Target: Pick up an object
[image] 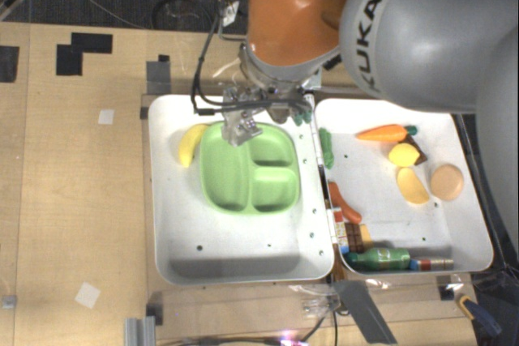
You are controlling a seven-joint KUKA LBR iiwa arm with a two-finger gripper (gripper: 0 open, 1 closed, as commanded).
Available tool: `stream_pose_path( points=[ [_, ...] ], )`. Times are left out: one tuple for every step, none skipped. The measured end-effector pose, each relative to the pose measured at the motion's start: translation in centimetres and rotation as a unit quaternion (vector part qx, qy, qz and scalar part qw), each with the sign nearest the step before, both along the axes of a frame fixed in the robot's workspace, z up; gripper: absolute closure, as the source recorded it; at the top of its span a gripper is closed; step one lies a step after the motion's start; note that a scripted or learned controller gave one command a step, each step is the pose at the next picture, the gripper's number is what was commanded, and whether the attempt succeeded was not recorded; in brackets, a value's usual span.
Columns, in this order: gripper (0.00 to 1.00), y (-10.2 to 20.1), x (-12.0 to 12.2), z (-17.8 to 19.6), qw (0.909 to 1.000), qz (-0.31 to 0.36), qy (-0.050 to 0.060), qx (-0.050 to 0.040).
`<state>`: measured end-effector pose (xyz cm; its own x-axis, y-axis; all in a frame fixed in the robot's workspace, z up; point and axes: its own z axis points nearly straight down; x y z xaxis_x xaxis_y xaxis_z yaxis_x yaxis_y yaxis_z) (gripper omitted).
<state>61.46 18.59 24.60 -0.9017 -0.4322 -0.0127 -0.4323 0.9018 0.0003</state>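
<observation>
Left bin (174, 255) holds green tray (247, 170), long axis near-to-far, under jaws (242, 130) of unclear state.

— Left bin (174, 255)?
— Holds a divided tray (247, 173) toward the far side, with a banana (191, 144) touching the tray's left edge. Gripper (242, 128) over the tray's far rim, arm (422, 20) reaching in from the right.
— Right bin (466, 243)?
— Beside the left one on the bench (73, 198), walls touching. Carrot (383, 133) at the far side. Lemon (404, 155) just in front of the carrot. Two rounded pieces (430, 184) side by side nearer, right of centre. Long pod (326, 147) against the left wall, sausage-shaped piece (344, 207) in front of that. Bottle (379, 258) lying along the near wall, a marker (434, 262) to its right.
</observation>
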Motion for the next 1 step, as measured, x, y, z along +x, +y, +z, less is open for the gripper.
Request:
stream_pose_path(
  points=[
    [1.0, 5.26, -3.82, 0.8, 0.9995, 0.033, 0.001, 0.0002]
  ],
)
